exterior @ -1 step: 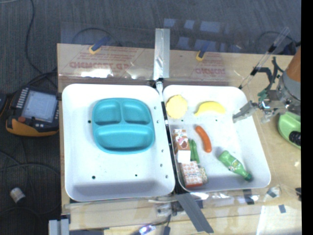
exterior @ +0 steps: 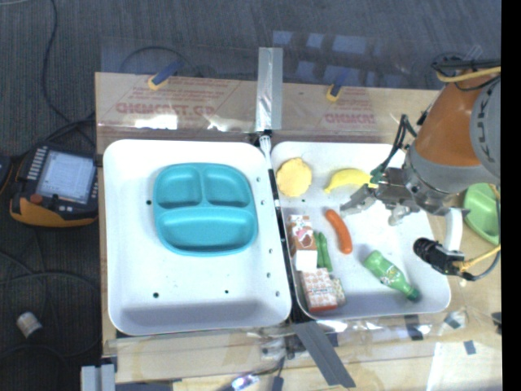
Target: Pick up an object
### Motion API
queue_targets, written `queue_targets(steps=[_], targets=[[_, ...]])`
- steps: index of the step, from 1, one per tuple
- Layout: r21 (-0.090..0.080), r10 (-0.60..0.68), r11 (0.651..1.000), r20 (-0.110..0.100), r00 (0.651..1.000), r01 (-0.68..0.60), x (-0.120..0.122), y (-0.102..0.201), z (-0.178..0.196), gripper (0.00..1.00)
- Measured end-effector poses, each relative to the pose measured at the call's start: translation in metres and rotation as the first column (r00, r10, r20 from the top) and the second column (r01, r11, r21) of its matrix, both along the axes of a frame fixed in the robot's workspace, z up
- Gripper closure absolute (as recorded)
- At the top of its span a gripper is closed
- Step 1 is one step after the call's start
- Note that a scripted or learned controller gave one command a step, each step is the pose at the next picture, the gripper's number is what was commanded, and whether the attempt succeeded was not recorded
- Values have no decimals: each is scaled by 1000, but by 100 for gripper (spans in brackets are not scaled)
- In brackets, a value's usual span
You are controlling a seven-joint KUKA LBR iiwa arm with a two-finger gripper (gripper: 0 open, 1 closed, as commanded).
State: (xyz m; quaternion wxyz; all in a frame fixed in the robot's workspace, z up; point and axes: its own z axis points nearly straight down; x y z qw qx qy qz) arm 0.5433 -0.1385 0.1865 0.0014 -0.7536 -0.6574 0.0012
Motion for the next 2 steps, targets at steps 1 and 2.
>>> queue_targets(steps=[1, 2], targets=[[-4, -13, 1000, 14, 1000, 13, 26, -3, -97, 0], [-1, -13, 1000, 13, 1000, 13, 26, -2, -87, 100]])
